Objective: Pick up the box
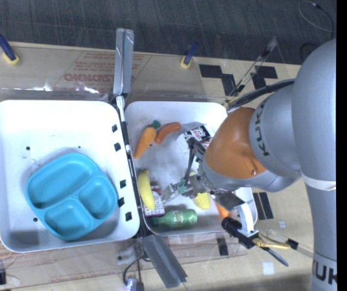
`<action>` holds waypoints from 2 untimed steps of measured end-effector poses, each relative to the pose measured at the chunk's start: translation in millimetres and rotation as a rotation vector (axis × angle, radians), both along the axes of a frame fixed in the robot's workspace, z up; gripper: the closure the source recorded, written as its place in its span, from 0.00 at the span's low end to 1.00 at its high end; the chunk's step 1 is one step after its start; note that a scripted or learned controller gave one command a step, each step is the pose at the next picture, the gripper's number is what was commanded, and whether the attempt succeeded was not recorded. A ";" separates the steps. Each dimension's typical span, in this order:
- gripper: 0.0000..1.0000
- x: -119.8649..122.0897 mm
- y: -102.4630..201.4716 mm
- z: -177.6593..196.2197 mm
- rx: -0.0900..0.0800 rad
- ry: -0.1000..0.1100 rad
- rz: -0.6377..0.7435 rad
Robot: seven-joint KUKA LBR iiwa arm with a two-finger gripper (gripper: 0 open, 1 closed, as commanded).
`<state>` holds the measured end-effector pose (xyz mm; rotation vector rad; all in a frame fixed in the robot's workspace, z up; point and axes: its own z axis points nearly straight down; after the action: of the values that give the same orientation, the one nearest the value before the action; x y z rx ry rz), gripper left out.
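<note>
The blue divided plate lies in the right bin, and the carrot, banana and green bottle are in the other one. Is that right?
Not quite. The camera view shows the blue divided plate in the left bin. The carrot, banana and green bottle are in the other one, the right bin, as you said.

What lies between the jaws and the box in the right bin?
I cannot make out the box with certainty. The gripper sits low in the right bin, hemmed by a banana and a green bottle.
</note>
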<state>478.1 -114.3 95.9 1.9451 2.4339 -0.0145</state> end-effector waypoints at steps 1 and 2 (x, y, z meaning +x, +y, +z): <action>0.00 74.0 12.3 -4.8 0.025 0.013 -0.361; 0.00 -2.1 -44.6 -4.5 0.027 0.015 -0.253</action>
<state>475.9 -158.9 91.4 2.2589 2.1900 -0.0011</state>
